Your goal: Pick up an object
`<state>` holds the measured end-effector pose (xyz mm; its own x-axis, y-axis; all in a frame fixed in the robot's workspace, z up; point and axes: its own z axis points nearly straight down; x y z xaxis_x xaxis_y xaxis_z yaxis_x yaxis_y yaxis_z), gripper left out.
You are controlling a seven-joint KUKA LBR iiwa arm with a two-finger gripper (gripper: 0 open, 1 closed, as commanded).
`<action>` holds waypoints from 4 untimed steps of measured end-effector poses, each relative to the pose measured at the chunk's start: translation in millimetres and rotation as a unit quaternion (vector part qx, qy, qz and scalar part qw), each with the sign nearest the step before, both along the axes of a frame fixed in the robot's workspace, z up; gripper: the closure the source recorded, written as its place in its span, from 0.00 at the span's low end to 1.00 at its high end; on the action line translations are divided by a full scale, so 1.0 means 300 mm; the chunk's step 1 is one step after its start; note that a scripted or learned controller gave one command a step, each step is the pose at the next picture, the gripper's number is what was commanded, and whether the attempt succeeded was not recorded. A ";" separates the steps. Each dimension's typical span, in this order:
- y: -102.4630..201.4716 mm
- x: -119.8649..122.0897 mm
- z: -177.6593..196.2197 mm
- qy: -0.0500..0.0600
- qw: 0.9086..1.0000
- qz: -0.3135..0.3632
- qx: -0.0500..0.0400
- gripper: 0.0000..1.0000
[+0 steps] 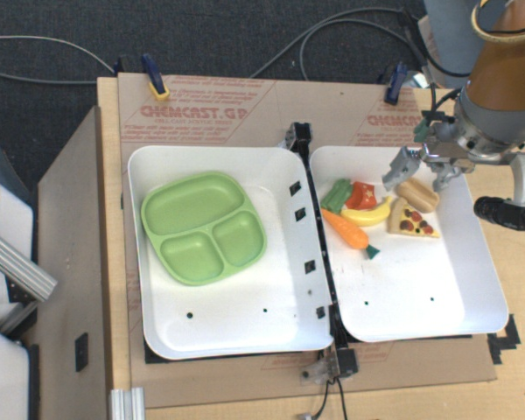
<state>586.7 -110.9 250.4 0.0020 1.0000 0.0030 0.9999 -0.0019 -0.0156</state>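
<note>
Gripper hangs over right bin, jaws spread, nothing between them. Bread roll directly below, pile's 2 o'clock edge, touching pizza slice. Descend straight, straddle roll only, then close.

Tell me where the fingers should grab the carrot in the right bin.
Grip the carrot across its orange middle, coming straight down from above. It lies flat and slanted; its lower right flank faces bare bin floor, while the banana crowds its upper side, so stay toward the leafy end.
</note>
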 end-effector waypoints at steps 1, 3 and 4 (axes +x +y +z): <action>0.001 0.008 0.025 -0.007 1.000 0.001 -0.001 0.00; 0.024 0.010 -0.388 -0.003 1.000 0.001 0.000 0.00; 0.027 0.009 -0.559 -0.005 1.000 0.001 0.000 0.00</action>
